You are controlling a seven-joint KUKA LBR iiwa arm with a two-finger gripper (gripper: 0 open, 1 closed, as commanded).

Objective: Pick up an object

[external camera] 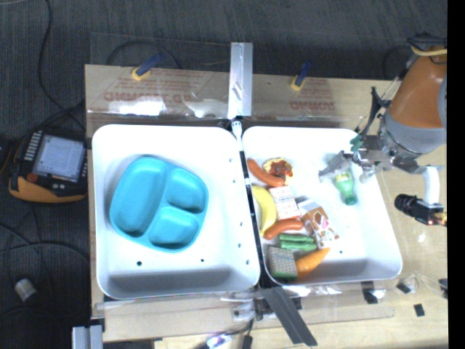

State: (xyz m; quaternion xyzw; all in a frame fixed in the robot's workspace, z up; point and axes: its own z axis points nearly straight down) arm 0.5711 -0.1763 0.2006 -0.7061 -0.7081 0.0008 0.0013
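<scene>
Toy carrot (311,261) is lying at the right bin's (378,217) front edge — farther back, the pincer (347,167) is gripping a green bottle (346,186).

In the right bin (378,224), toy food (290,217) crowds the left side against the divider, packed close together. A green bottle (346,186) lies apart near the upper right, with bare floor around and below it. In the left bin (102,195), a blue tray (160,202) takes up most of the floor.
</scene>
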